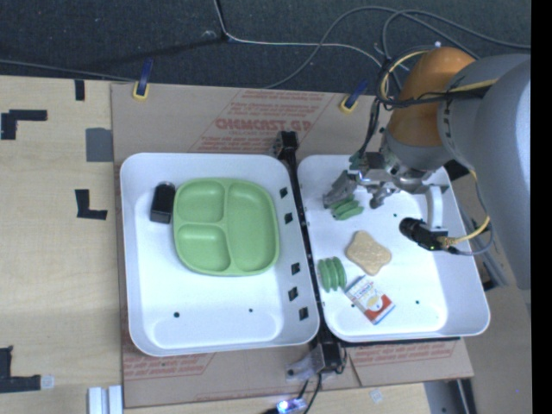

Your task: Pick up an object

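My gripper [357,197] hangs over the back left part of the right bin [457,304], fingers spread and open. A small green ridged piece [348,209] lies on the bin floor just beneath its left finger [336,196], not clasped. Nearer the front lie a tan bread-like slab [368,252], a second green ridged piece [332,272] and a red and white packet [372,300].
The left bin [138,283] holds a green divided plate [227,227] and a small black block [162,203] beside the plate's left rim. A black divider strip [297,231] runs between the bins. The arm comes in over the right bin's back right corner.
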You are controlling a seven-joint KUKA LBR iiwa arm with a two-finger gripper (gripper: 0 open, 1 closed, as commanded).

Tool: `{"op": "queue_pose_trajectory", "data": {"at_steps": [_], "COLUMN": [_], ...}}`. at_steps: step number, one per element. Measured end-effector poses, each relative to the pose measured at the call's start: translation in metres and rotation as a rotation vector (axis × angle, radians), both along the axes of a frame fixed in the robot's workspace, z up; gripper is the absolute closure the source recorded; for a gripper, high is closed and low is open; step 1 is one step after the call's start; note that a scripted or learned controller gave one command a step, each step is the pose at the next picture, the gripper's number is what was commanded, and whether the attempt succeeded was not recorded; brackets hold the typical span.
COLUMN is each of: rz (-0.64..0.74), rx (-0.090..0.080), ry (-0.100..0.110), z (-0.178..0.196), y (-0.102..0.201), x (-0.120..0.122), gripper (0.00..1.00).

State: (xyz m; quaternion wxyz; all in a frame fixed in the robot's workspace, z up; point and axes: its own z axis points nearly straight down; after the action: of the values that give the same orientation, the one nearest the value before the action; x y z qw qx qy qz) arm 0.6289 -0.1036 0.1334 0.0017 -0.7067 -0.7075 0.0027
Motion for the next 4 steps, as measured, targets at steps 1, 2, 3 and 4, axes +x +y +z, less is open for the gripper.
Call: {"op": "queue_pose_trajectory", "data": {"at_steps": [1,2,3,4], "rz": [0.001,0.002,0.0,0.001], "rx": [-0.001,0.0,0.001,0.002], "ry": [-0.006,-0.007,-0.011,-0.011], "z": [-0.051,-0.038,0.025,0.071], "y": [0.0,0.001,-0.002,0.005], "x": [0.0,0.001,0.003,0.008], "gripper": [0.0,1.0,1.0,1.0]}}
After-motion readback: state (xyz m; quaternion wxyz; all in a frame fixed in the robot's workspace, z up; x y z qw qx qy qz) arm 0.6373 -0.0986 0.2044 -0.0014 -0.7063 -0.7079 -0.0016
